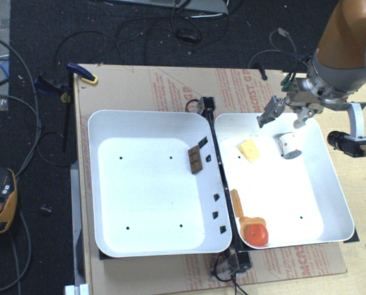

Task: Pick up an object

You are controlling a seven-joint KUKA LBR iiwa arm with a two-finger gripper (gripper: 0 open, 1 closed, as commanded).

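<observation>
The claw (285, 112) hangs over the far end of the right bin (330, 183), its two fingers spread wide with nothing between them, tilted as if lining up a descent. Just below its tips lies a small white cup (287, 145) on its side, the likeliest target, since the open fingers already bracket it from above. A little to the left of that sits a yellow block (249, 150). Farther off, at the bin's near corner, rest a red ball (255, 233) and an orange stick (236, 203), pushed against the wall. Farthest away, in the left bin (109, 183), lies a brown bar (195, 160).
</observation>
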